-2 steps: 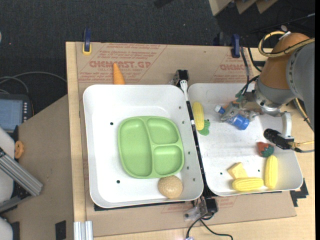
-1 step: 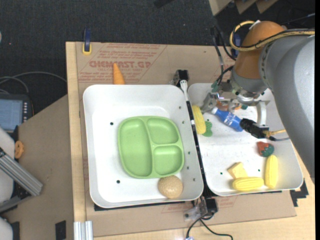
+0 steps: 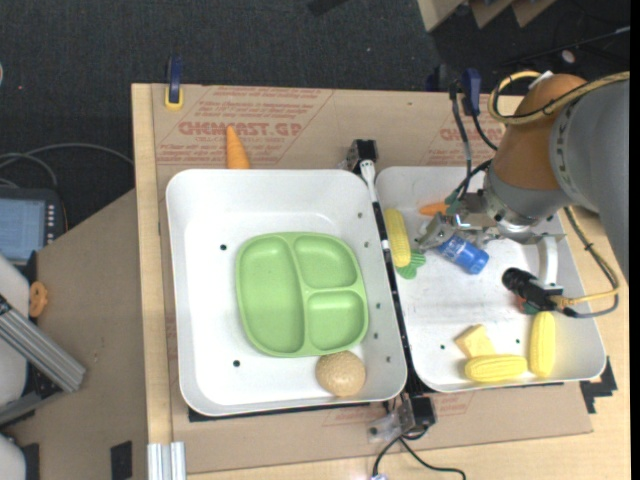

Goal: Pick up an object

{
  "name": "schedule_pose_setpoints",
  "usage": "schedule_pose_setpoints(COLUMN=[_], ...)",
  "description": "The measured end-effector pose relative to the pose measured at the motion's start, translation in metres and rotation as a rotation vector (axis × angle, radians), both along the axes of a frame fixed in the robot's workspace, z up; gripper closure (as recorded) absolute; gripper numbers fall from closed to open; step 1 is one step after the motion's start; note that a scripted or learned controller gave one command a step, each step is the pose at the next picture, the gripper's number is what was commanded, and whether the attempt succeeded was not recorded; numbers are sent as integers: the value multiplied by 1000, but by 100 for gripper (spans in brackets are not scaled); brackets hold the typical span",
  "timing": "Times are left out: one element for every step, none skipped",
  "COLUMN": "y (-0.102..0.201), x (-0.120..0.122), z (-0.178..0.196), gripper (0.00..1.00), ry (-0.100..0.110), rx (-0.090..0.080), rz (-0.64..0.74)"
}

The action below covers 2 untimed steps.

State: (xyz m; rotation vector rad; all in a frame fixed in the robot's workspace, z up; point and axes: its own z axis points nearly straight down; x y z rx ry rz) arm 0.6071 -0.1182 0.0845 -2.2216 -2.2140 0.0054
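My gripper [image 3: 441, 230] is low over the back of the right bin [image 3: 440, 308], hanging from the grey arm with its orange band [image 3: 535, 128]. A blue cylinder [image 3: 465, 255] lies tilted just right of and below the gripper, touching or nearly touching it. A small orange piece [image 3: 432, 208] sits just behind the gripper. A yellow corn cob with a green end [image 3: 399, 240] lies to its left along the bin's left wall. I see nothing held in the gripper.
At the right bin's front lie a yellow wedge [image 3: 472, 341] and two yellow cobs [image 3: 497, 369] [image 3: 542, 343]. The left bin [image 3: 200, 268] holds a green divided plate [image 3: 300, 293] and a tan ball [image 3: 342, 373]. An orange carrot [image 3: 236, 148] lies on the bench behind it.
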Motion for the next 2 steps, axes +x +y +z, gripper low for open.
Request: schedule_pose_setpoints(y=[1,58], x=[3,-29], z=[11,106], gripper=[100,100], ry=[-6,-13], rx=[-2,0], rz=[2,9])
